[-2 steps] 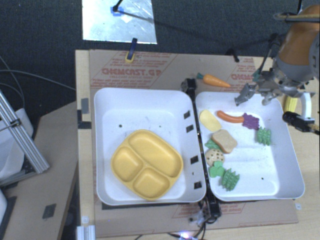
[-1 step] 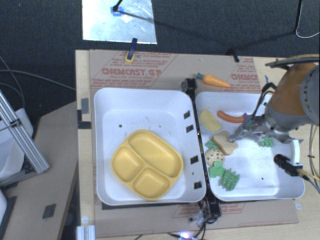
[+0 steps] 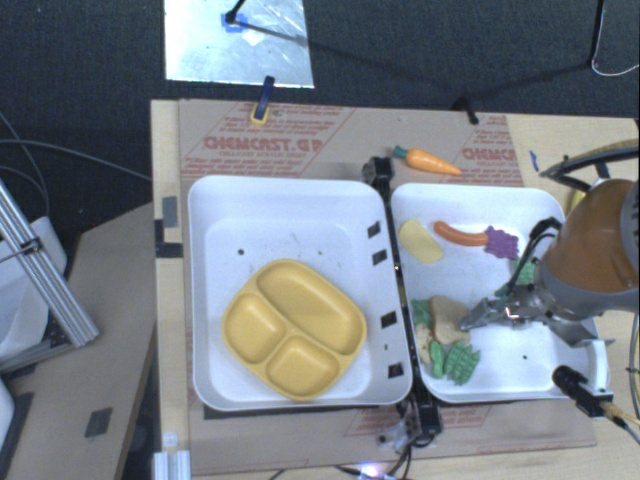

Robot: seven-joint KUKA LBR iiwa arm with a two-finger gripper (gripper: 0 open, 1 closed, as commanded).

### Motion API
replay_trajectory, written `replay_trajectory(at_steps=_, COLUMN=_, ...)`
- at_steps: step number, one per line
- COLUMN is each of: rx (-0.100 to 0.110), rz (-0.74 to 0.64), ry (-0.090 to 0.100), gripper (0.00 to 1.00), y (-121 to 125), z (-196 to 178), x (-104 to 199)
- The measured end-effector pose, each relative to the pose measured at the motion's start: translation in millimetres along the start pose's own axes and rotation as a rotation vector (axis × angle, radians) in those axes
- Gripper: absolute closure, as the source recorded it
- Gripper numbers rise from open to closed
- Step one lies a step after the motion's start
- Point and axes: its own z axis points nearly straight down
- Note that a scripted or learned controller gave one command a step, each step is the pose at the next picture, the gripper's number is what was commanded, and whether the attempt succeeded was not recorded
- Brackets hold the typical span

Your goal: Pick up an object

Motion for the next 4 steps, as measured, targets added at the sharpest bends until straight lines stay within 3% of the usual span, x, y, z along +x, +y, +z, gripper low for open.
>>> replay_trajectory(at_steps=1, rx=0.006, rz=-0.003, ry=0.000, gripper=0.00, y=-9, z=3, x=-54)
replay_trajectory(at_steps=2, rx=0.003, rz=-0.013, ry=0.001, gripper=0.00, y=38, z=3, x=42)
replay_trajectory(at_steps=3, rx=0.005, rz=-0.004, ry=0.000, gripper=0.00, y=47, z=-10, x=19)
replay_trajectory(at_steps=4, rx=0.008, rz=-0.003, ry=0.001, gripper=0.00, y=-10, z=4, x=-54)
